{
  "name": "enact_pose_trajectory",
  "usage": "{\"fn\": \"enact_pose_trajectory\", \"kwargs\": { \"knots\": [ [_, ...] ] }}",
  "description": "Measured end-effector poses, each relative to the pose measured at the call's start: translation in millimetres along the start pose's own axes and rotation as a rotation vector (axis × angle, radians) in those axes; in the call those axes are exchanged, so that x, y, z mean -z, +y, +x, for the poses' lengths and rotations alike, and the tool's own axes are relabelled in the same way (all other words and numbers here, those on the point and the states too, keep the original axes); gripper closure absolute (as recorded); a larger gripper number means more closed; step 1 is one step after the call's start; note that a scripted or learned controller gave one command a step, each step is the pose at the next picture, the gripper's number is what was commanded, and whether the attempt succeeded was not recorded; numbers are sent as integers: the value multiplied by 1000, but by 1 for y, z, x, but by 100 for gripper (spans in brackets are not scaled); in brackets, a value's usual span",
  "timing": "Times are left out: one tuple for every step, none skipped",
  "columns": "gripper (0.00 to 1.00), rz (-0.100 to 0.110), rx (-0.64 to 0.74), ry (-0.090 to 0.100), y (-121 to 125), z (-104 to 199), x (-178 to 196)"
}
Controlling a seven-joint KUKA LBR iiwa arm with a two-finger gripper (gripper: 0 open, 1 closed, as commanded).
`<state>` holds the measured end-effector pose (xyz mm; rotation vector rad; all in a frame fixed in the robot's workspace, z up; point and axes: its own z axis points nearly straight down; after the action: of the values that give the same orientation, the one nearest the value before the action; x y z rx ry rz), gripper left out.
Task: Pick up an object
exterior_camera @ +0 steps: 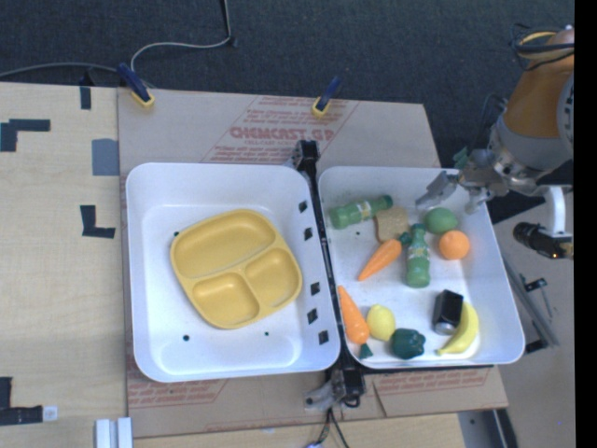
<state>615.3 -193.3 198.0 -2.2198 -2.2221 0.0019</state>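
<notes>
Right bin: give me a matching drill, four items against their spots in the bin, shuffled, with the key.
Items:
1. banana
2. green bottle
3. orange
4. lemon

Places:
A. far-left part, lying on its side
B. near-right corner, beside a black object
C. near side, between a carrot and a dark green vegetable
D. right side, next to a green round fruit

Pairs: 1-B, 2-A, 3-D, 4-C

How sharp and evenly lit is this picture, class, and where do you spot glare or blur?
Camera view: light is even and soft, shadows faint; the yellow tray and the toy food look fairly sharp; the white bin rim is bright, nearly washed out; the gripper and arm at the right edge look softer, slightly blurred.
</notes>
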Motion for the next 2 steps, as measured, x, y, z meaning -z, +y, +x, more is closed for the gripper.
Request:
{"fn": "enact_pose_trajectory", "kwargs": {
  "knots": [
    [0, 3, 1, 2, -34, 67, -102],
    [0, -6, -1, -2, -62, 97, -112]
  ]
}}
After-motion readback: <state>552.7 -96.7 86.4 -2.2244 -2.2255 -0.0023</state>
